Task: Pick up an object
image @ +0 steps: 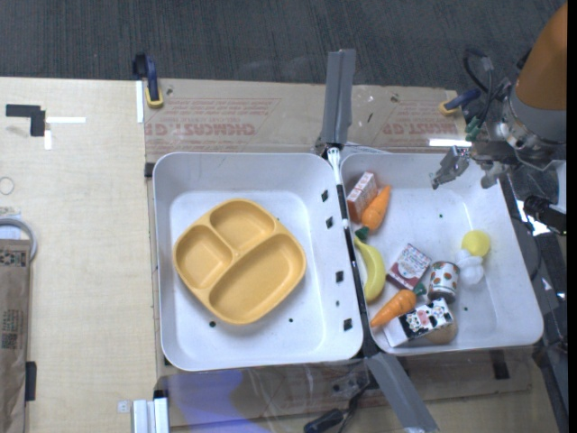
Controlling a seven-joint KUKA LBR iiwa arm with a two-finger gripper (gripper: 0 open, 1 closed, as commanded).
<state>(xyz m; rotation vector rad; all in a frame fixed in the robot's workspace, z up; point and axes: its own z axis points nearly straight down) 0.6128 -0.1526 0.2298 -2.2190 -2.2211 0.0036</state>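
My gripper [467, 173] hangs over the far right part of the right bin [505, 332], open, with nothing between its fingers. Below it in that bin lie a yellow ball [476, 242] on a white piece [469, 269], a small can [444, 280], a patterned box [410, 263], a cow-print carton [424, 323] and a carrot [394, 308]. Near the bin's left wall are a banana [370, 271], a second carrot [376, 206] and a small red-and-white carton [361, 190]. All of them lie apart from the gripper.
The left bin [171, 332] holds a yellow divided plate [239, 260]. A grey divider bar [339, 97] runs between the bins at the back. Cables and the arm's wrist [541, 88] crowd the right edge. Cardboard [234, 115] lies behind the bins.
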